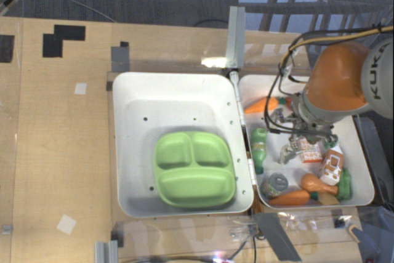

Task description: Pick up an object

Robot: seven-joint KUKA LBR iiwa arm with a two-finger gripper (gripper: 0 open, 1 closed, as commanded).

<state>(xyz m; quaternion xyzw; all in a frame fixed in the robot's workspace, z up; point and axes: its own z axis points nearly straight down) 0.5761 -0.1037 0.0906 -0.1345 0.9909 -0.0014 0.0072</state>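
Over the right bin hangs the arm, orange band and all, with the tool down low near the middle of that bin. Whether the tool is open or closed, can't tell from this angle, the wrist and cables hide too much of it. Just beside the tool, on the side away from the left bin, sits a small white and red packet, and past that a white and orange carton tilted over. Between the tool and the left bin lies a green bottle along the bin wall. Toward the bin's near edge there's a grey can, an orange carrot-looking thing and another orange piece. One more orange item peeks out at the far end, under the arm. Left bin holds a green divided plate, well apart from the tool.
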